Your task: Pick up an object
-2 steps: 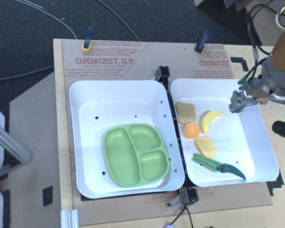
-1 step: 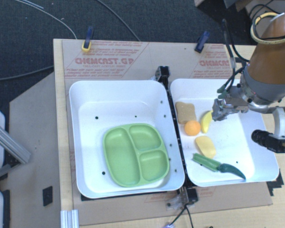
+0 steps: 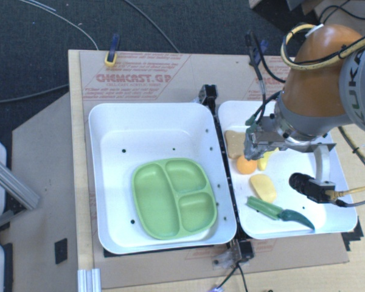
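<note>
Hovering gripper (image 3: pixel 256 152) over orange ball (image 3: pixel 246 165), rt bin (image 3: pixel 347 224); open/closed state unclear, wrist-hidden

Green divided plate (image 3: pixel 173 197) in left bin (image 3: pixel 103 132). Right of frame: gripper (image 3: pixel 253 154) above orange ball (image 3: pixel 246 165), yellow block (image 3: pixel 263 188), green tool (image 3: pixel 278 212).

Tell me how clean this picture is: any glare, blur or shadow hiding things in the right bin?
Camera view: lighting is even and soft, and the white bins look bright but not blown out. The green plate and orange ball are sharp. The arm shades the bin beneath it, and the tool is dark and slightly soft, so its detail is hard to read.
</note>
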Robot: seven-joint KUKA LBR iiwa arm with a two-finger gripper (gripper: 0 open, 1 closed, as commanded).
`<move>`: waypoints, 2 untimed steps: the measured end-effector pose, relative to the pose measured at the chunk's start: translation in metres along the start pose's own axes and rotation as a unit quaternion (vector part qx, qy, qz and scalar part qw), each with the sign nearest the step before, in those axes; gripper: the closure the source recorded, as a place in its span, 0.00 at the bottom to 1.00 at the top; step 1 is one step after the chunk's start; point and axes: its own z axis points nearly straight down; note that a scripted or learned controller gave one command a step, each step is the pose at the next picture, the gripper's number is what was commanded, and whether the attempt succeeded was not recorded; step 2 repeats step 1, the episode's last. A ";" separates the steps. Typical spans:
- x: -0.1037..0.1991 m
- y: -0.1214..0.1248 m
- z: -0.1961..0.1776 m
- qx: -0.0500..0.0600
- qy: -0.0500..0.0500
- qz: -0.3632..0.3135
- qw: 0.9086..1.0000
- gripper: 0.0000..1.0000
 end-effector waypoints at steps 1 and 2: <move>0.057 0.000 -0.002 -0.002 0.000 -0.001 1.000 1.00; 0.057 0.000 -0.002 -0.002 0.000 -0.001 1.000 1.00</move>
